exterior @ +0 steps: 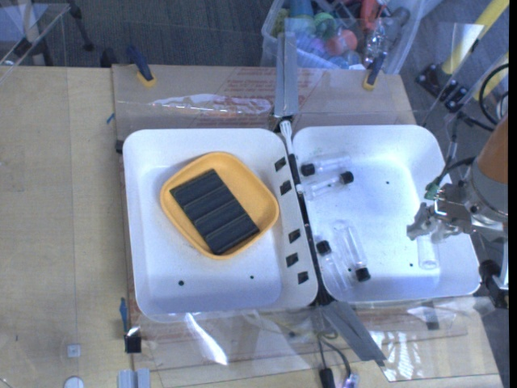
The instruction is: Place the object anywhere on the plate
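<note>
Lying on the yellow square plate [220, 204] in the left white bin [145, 217], the ridged black rectangular block [217, 210] rests diagonally. The gripper [428, 225] hangs over the right white bin's [380, 192] right edge; whether it is apart or together, I cannot tell.

Plate [179, 208]: yellow-orange. Object [215, 211] on it: dark grey, ridged in parallel bands. Both bins [153, 289]: white. Tubes [326, 176] in right bin: clear with black caps. Bench [56, 217]: pale wood.

Bench [48, 217]: pale wood.
On it: left white bin [145, 281] and right white bin [404, 140], touching side by side.
</note>
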